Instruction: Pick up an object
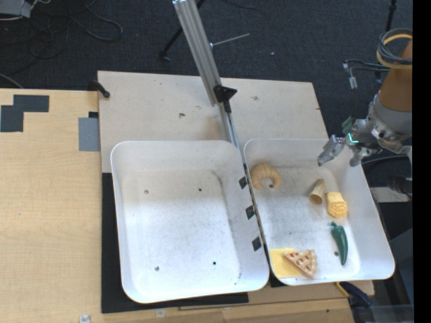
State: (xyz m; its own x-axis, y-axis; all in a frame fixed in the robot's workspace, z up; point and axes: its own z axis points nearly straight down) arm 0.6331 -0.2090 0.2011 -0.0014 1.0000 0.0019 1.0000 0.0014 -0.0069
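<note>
- The gripper [343, 150] is seen at the upper right corner of the right bin [379, 237], above its far rim; the arm [394, 93] reaches in from the right, its orange band just above the wrist.
- Two grey fingers [328, 152] are spread apart, with nothing between them; the jaws are wide.
- Five objects are held in the right bin: a croissant [265, 175] near the divider at the far left; a small tan cone [316, 190] and a yellow corn piece [337, 204] just beside each other, in the middle; a green chili pepper [339, 241] nearer the front right; a waffle wedge [301, 261] on a yellow slice [281, 263] at the front left.
- All five lie apart from the gripper; the cone is nearest to it.
- The left bin [128, 214] is marked by a few dark specks.
</note>
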